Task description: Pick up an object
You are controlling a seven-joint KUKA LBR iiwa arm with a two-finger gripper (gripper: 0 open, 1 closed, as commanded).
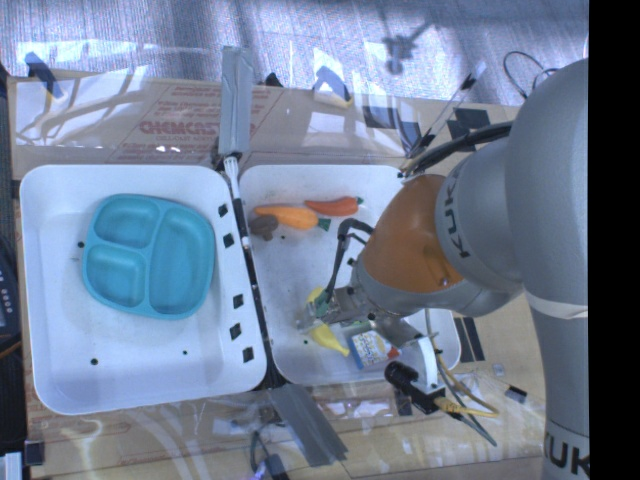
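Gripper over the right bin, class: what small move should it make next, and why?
Probably a short descent, then a grasp. The gripper sits low in the right bin beside a yellow item and a small packet, but nothing shows between its fingers.

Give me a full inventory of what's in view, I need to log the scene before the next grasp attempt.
Bins: 2, white, side by side on the bench.
Plate: 1, light blue, three compartments, in the left bin.
Carrot: 1, orange, top of the right bin.
Chilli: 1, red-orange, top of the right bin, beside the carrot.
Brown lump: 1, brown-grey, by the carrot's left end.
Banana: 1, yellow, low in the right bin.
Packet: 1, blue and white, just right of the banana.
Arm: 1, grey with an orange band, over the right bin.
Gripper: 1, dark, low over the banana; finger state unclear.
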